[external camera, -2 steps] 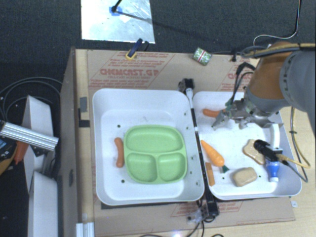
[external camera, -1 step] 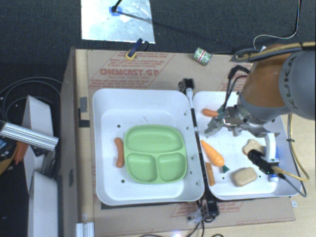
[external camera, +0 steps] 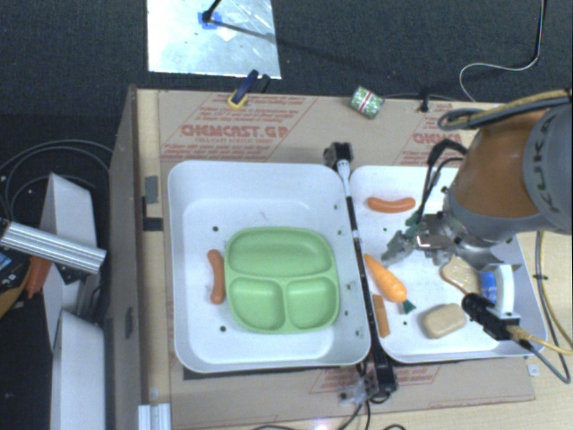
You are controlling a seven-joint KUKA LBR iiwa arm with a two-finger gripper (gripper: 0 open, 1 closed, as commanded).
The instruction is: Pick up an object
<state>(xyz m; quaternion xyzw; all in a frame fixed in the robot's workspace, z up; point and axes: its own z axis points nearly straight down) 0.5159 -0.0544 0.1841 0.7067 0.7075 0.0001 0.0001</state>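
Gripper (external camera: 400, 243) w/ fingers spread, empty, over right bin (external camera: 394, 352) on cardboard-covered bench (external camera: 269, 128), dark floor (external camera: 72, 43) behind; carrot (external camera: 387, 280) just below it.

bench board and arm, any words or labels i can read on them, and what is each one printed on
"CHEMCAST GP": red print on the brown board under the bins, left of the top edge.
A second red print on the same board, top right near the arm: partly hidden, looks like the same mark but not readable.
Letters on the grey arm casing at the right edge: cut off, unreadable.
Small green can above the board: label too small to read.
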